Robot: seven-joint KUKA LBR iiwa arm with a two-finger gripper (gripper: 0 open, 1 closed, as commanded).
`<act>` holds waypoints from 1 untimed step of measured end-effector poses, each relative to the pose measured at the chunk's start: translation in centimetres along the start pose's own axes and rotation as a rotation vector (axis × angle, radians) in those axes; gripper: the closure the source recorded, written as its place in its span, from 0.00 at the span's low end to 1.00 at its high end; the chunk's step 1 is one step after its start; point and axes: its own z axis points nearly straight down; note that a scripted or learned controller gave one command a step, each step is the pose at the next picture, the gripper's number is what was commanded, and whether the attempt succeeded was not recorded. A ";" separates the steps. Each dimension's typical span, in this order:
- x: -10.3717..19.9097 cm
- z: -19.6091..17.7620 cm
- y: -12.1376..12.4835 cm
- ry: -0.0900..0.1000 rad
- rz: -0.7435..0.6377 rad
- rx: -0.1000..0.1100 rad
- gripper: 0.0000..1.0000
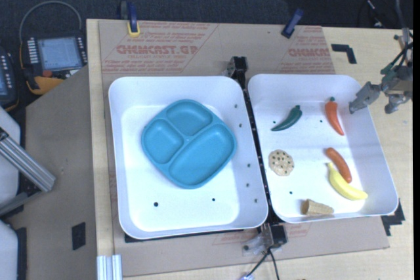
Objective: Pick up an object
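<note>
We see the gripper (384,96) at the far right edge, over the right bin's (374,134) outer rim, nothing between its digits; one grey finger (363,99) juts toward the carrot (334,116), but how wide it's spread we can't tell, too small and cut off by the frame. Candidate objs all sit in the right bin: green pepper (287,119) near the top left, carrot upright just inside the gripper's side, cookie (281,162) mid-left, sausage (338,163) touching or just above the banana (344,185), cone (317,208) at the bottom. Left bin (131,206) holds just the blue divided plate (189,142). We judge the carrot is the nearest pick, w/ space around it for fingers.
</note>
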 end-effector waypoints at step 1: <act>0.0 -0.6 0.2 -0.003 -0.003 -0.011 0.00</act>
